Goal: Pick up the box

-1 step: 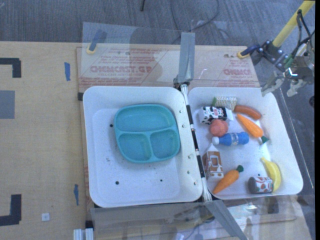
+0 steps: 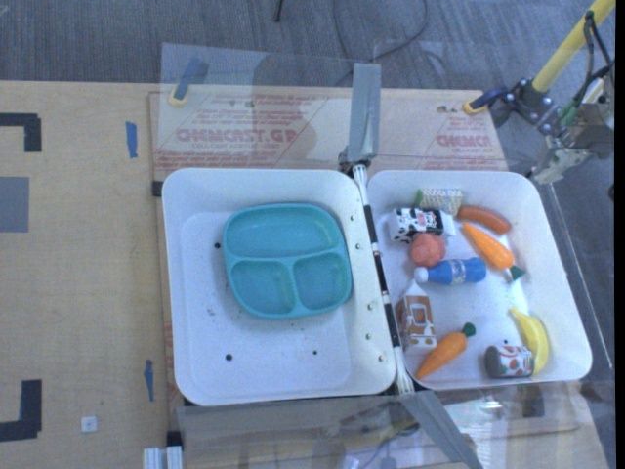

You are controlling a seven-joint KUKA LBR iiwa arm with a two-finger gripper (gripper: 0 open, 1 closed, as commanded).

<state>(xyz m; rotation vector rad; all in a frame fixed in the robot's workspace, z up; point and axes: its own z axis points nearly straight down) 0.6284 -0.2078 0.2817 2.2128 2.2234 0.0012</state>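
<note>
A brown and white carton-shaped box [image 2: 418, 320] lies flat against the left wall of the right bin [image 2: 562, 262], near its front. A black and white cow-patterned carton [image 2: 418, 223] lies near the bin's back left. Just behind it is a small pale patterned box [image 2: 441, 199]. Nothing is touching any of them.
Around the boxes lie a reddish ball [image 2: 427, 250], a blue bottle [image 2: 457, 272], two carrots [image 2: 488, 246] [image 2: 444, 352], an orange sausage [image 2: 484, 219], a banana [image 2: 530, 335] and a small can [image 2: 508, 361]. The left bin [image 2: 186, 262] holds a teal divided plate [image 2: 288, 260]. A yellow rod with clamps [image 2: 547, 71] stands at the back right.
</note>
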